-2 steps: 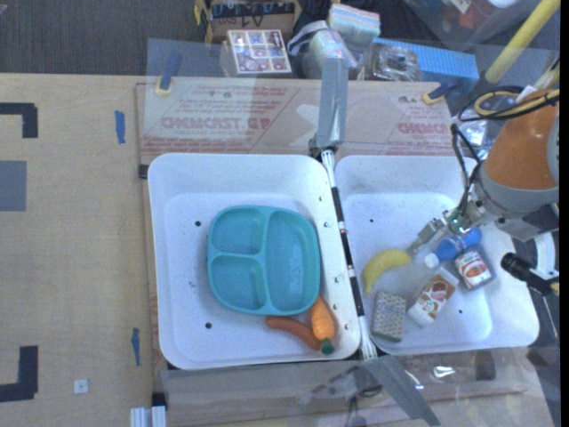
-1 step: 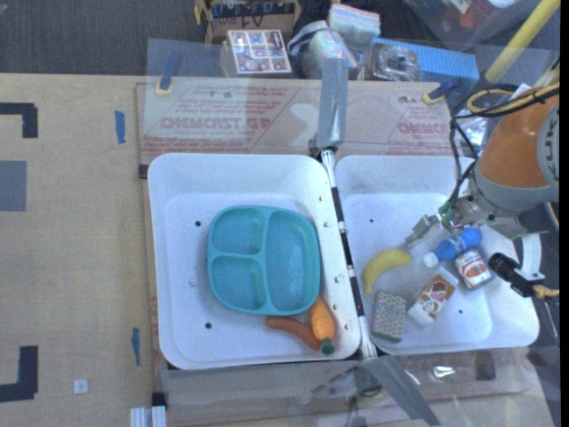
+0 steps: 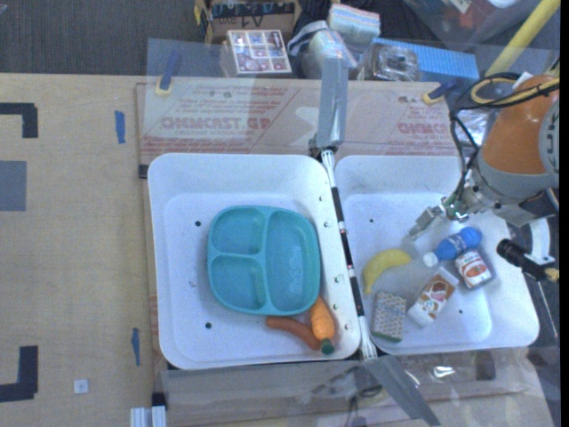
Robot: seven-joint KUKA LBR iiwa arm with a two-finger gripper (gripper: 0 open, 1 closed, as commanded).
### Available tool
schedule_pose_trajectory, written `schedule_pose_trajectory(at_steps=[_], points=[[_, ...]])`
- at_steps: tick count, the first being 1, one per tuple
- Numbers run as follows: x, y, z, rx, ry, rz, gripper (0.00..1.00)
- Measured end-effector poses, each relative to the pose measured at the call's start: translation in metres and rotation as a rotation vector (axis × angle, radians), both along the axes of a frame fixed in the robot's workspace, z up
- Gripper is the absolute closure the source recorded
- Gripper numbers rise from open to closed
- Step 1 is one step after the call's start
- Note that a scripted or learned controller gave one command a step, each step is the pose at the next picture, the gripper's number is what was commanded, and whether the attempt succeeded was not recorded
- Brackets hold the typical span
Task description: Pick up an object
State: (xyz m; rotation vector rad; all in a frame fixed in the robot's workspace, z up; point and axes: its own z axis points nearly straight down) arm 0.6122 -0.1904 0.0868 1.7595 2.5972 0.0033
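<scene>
So the gripper was hanging over the upper middle of the right bin, fingers spread a little apart with nothing between them, not touching anything as far as I could see. Just below it sat the banana, with the small blue-capped bottle and a red-labelled jar to the right. A little carton and a checkered sponge lay lower down. The left bin had the teal divided plate plus a carrot at its lower right edge.
</scene>
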Motion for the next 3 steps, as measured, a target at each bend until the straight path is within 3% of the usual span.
schedule_pose_trajectory(at_steps=[1, 2, 3], points=[[-0.033, 0.004, 0.000, -0.001, 0.000, 0.132, 0.00], [-0.032, 0.004, 0.012, -0.001, -0.005, 0.129, 1.00], [0.032, 0.109, 0.098, 0.000, 0.003, -0.025, 1.00]])
